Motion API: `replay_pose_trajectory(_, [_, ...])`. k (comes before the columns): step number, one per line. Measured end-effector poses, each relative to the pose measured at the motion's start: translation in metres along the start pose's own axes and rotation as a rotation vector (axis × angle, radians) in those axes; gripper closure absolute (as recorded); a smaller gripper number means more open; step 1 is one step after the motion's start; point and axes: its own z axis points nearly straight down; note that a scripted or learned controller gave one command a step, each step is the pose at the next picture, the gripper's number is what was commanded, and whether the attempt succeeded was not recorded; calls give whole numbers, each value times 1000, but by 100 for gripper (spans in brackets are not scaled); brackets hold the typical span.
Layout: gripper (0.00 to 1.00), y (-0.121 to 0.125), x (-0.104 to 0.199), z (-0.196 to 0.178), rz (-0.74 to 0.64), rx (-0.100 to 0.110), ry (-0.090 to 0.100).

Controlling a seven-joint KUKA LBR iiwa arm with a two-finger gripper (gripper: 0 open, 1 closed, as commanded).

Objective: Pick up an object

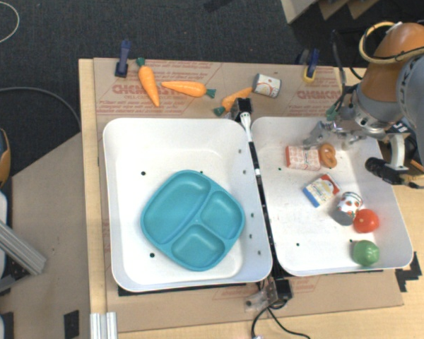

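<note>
Several small objects lie in the right-hand white bin (403, 249), and the arm's jaws (330, 134) hang low over that bin's far end. Nearest to them is a small brown oval piece, perhaps a bread roll (328, 155), lying just below the jaws and apparently apart from them. Touching that roll on the side away from the arm is a pink and white packet (302, 157). Whether the jaws stand open or closed cannot be told from this slanted view; nothing is visibly held between them.

By my reading, the step in hand is the approach, with no grasp made yet. The next move likely calls for a short descent centred on the roll or the packet, then a close and a lift. Because the two touch, the fingers could nudge one while closing on the other.

Further from the jaws, toward the near end of the same bin, lie a blue and red carton (319, 190), a small white can (348, 207), a red tomato (366, 221) and a green ball (365, 252). Across the divider, the left bin (120, 189) holds a teal divided plate (191, 219).

Beyond the bins, on the tabletop (92, 104), lie three toy carrots (148, 83) and a small white cup (266, 85). Red lettering is printed on the tabletop's cardboard, too faint to read. Labels on the packet and carton are illegible.
</note>
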Motion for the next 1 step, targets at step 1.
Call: replay_pose_trajectory(1, [0, 0, 0, 0, 0, 1, 0])
